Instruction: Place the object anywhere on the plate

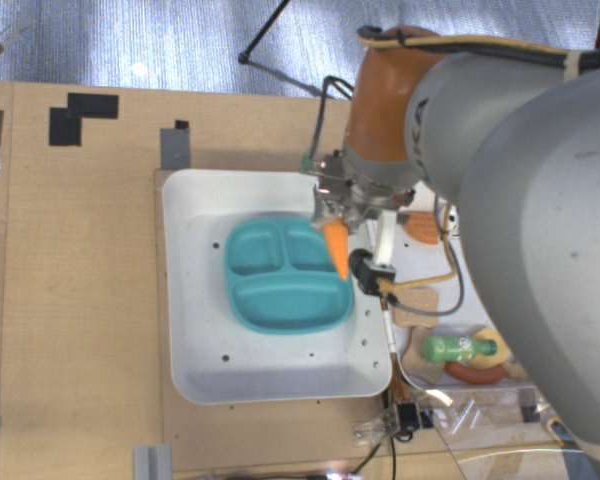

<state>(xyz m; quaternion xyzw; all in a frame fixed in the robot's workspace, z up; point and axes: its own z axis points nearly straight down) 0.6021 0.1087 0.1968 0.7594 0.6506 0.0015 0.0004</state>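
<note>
Grey arm [520, 168], gripper [336, 230] clamping carrot [336, 249] over teal plate [285, 288] inside left bin [195, 268].

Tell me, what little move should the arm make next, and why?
Probably lower a touch and release. The carrot hangs point-down from the gripper, over the right edge of the teal plate in the left bin, so letting go here should land it on the plate.
</note>
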